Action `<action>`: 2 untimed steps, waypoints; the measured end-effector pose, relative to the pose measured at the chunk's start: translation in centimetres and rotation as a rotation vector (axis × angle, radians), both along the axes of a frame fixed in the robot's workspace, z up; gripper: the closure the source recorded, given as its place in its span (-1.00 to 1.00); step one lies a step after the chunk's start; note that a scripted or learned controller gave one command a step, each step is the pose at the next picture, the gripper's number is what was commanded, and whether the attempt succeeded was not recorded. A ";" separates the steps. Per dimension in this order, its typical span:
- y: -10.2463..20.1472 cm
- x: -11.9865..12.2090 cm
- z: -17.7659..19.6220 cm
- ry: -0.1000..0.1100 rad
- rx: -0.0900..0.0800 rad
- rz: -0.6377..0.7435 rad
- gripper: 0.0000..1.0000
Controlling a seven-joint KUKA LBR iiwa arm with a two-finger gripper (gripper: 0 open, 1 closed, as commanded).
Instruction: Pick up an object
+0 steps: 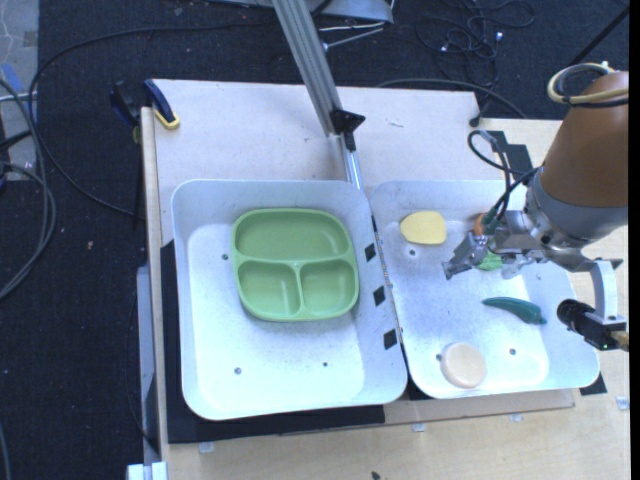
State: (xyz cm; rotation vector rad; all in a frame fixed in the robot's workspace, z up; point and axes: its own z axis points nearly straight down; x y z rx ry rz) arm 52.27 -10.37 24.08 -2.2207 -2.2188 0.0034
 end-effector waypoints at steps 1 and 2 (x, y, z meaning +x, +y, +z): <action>-0.4 -0.2 -6.3 0.002 0.000 -0.001 -1.00; -0.4 -0.2 -12.7 0.003 0.001 0.000 -1.00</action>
